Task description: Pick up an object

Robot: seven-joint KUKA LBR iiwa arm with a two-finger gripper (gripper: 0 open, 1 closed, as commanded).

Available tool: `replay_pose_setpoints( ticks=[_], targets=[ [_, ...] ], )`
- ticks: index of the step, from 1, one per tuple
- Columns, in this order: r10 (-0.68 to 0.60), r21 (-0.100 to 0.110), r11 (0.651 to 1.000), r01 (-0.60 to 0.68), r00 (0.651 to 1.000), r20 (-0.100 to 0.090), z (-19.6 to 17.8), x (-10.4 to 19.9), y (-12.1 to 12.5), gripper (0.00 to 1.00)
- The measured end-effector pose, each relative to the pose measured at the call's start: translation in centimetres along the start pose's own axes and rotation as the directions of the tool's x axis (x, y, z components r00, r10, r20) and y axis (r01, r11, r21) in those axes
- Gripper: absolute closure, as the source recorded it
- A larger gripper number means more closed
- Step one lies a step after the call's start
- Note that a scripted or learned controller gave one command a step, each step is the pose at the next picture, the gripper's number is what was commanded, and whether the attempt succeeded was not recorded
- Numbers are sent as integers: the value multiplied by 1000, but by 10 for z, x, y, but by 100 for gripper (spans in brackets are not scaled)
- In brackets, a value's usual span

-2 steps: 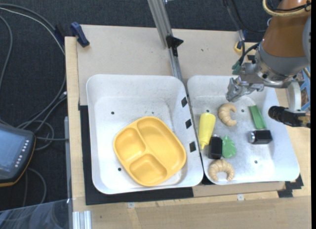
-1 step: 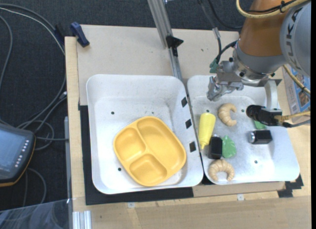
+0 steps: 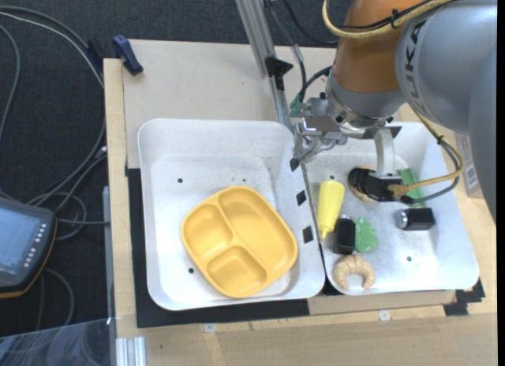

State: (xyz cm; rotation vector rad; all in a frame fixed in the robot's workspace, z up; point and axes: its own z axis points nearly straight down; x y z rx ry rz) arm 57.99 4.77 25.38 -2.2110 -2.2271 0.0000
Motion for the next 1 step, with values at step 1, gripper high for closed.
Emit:
replay_pose_setpoints(
  ticks=[1],
  targets=[
    [1, -3, 1000, -1, 1000, 1, 14, 50, 15, 100]
  ],
)
